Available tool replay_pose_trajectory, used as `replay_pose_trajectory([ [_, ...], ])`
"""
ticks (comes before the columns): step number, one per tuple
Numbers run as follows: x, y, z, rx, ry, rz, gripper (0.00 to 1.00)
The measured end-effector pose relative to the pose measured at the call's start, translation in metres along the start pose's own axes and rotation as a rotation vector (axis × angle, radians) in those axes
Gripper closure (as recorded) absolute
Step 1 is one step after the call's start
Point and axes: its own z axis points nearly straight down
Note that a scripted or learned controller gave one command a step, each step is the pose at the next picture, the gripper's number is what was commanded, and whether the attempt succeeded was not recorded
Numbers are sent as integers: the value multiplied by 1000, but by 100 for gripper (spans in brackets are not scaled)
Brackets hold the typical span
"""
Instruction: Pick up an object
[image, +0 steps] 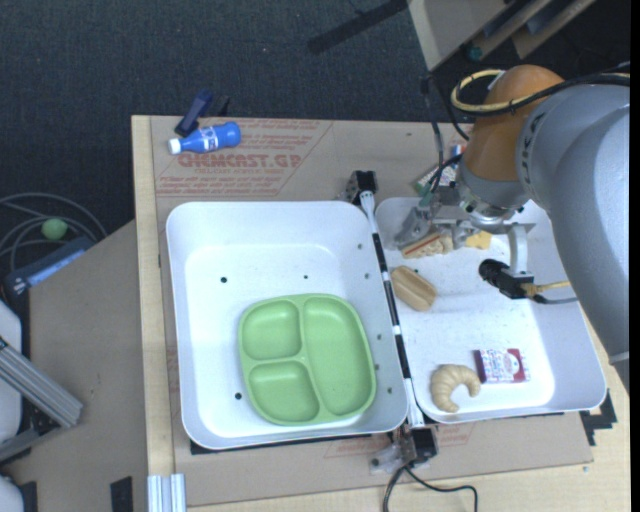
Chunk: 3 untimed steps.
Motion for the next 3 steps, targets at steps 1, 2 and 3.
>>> replay_pose_trajectory([
  [1,-4,0,0,0,-1,1,0],
  [2,-1,0,0,0,0,1,0],
  [3,-1,0,0,0,-1,0,0],
])
